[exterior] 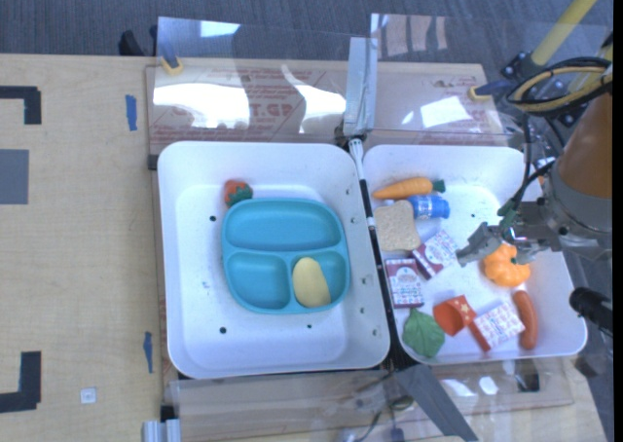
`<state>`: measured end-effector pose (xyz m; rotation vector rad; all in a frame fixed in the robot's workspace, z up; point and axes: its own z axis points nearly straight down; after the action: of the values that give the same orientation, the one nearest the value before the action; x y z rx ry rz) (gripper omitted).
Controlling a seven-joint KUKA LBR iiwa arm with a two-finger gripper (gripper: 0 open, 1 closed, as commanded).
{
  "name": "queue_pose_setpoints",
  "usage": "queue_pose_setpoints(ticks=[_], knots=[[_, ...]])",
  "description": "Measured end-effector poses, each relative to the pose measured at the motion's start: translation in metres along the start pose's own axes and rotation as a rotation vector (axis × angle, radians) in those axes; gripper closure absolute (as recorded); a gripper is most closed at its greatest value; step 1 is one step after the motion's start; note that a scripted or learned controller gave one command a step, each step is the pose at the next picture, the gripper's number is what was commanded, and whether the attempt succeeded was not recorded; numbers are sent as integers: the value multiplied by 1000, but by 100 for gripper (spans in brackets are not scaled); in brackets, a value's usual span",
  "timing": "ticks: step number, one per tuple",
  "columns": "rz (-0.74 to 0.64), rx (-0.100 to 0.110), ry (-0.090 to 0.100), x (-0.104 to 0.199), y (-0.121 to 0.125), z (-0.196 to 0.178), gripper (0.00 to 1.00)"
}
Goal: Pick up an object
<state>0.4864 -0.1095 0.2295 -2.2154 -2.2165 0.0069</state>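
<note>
Pincer position: inside the right bin, toward that bin's right edge, directly over an orange fruit-shaped toy. Whether its grey fingers are apart or together cannot be told from this slant, and no object is seen between them. The orange toy lies just below and touches the pincer's outline.

Objects crowding the right bin:
- A carrot lies along the far edge, with a blue bottle just beside it.
- A tan bread slice sits near the bin's left edge.
- Two small red-and-white packets lie between the bread slice and the pincer; the nearer one is just beside the left finger.
- A green leaf-shaped piece rests at the near left corner.
- A red-orange block and another packet sit along the near edge.
- A sausage lies near the near right corner, close below the orange toy.

The left bin carries a blue divided plate. A yellow lemon-shaped piece occupies its near right compartment. A small red-and-green item touches the plate's far left rim.

Both bins rest at the right end of the tabletop.
</note>
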Motion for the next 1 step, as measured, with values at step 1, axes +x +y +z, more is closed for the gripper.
queue_pose_setpoints(ticks=[1], knots=[[-124,3,1,-33,28,62,0]])
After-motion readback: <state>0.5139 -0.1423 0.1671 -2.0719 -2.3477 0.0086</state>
